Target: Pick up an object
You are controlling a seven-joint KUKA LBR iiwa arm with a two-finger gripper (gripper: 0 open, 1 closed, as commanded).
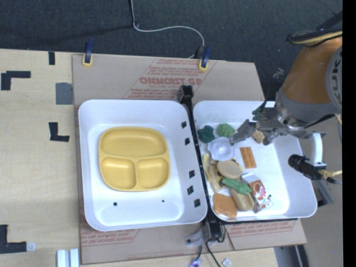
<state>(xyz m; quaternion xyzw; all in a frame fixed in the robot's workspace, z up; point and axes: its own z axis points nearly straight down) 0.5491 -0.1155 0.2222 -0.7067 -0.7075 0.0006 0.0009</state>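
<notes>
The end effector (247, 131) hovers in the right bin (289, 196) beside the broccoli (225, 130); whether it grips anything is unclear; the food pile (236, 182) overlaps, hiding pieces.

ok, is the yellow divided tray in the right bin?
No, the yellow divided tray lies in the left bin; the right bin holds the pile of small items.
</notes>
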